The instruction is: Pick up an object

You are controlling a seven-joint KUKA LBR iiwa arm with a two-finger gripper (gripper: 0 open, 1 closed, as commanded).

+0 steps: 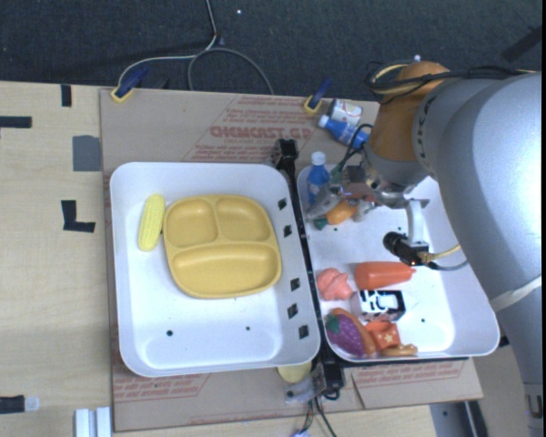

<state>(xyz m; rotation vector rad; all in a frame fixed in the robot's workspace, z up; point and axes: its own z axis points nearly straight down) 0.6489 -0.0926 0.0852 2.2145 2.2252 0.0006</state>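
Pincer over right bin (far corner)

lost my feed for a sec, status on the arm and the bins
Gripper low over the right bin's far-left corner, among small items by a blue bottle. Grasp unclear. Carrot and purple toy lie loose nearer the front.

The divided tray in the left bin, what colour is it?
Yellow; the divided tray shows plainly in the camera view, beside a yellow corn cob.

Wooden bench, cardboard sheet (printed red), two white bins
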